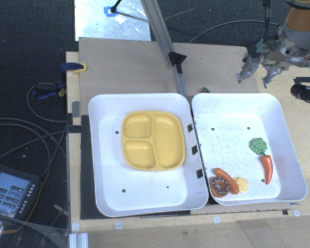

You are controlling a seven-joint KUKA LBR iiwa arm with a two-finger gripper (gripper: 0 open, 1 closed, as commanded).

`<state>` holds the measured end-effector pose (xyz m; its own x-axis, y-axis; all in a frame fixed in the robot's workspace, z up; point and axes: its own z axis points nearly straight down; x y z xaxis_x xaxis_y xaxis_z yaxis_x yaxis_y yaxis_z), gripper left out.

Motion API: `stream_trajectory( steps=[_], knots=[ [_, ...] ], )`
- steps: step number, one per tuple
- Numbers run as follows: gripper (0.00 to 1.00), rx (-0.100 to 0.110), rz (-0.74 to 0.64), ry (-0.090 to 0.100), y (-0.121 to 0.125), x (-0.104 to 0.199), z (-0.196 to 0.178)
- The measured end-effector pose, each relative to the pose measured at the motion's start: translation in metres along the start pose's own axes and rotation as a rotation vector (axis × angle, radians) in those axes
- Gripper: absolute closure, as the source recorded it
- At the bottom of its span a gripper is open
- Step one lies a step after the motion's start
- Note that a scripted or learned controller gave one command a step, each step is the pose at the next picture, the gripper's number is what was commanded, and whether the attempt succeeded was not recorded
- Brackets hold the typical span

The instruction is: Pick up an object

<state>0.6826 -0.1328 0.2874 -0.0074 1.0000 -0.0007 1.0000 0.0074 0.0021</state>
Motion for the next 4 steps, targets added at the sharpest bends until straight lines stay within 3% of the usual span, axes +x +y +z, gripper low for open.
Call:
stream_trajectory(
  steps=[1, 4],
  knots=[
    [0.0, 0.0, -0.001, -0.001, 0.0, 0.0, 0.0],
    [0.0, 0.004, 0.008, 0.0, 0.007, -0.016, 0.143]
  ],
)
